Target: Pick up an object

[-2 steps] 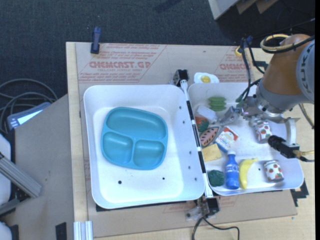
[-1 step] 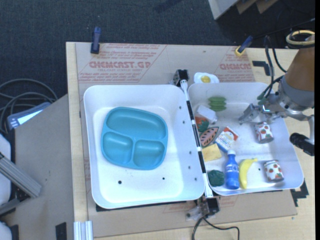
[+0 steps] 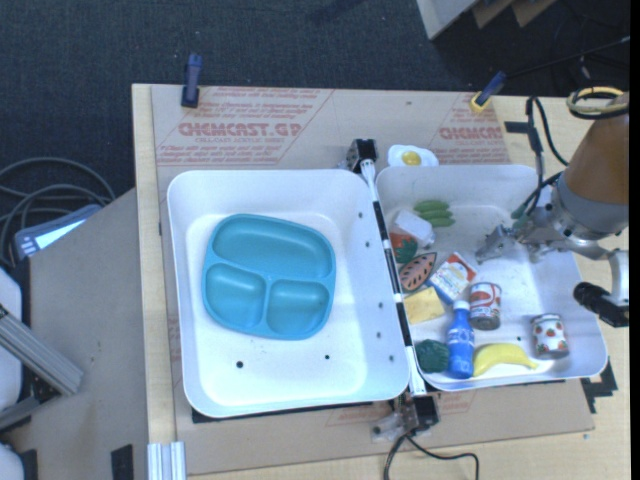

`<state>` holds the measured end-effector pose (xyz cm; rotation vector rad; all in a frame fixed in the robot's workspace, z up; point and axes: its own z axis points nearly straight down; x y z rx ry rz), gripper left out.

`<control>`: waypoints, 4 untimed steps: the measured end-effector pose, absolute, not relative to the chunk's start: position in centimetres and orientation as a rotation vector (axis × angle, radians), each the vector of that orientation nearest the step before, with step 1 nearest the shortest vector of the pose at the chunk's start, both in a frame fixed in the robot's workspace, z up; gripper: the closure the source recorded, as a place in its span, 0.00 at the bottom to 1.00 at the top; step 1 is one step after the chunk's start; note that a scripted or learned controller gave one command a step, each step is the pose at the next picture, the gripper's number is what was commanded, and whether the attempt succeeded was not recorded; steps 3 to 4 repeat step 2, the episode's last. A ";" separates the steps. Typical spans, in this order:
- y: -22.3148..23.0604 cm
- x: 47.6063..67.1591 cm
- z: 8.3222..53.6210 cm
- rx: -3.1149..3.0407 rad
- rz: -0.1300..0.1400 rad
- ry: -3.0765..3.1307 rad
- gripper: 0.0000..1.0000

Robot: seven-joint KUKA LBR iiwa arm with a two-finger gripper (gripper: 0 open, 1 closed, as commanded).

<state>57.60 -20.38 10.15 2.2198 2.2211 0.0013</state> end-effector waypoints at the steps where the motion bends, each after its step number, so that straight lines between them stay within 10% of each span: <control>1: -13.8 57.6 8.9 2.216 0.009 2.217 0.00; 2: -13.8 57.7 9.9 2.216 0.012 2.216 1.00; 4: -13.8 57.7 9.9 2.216 0.012 2.216 1.00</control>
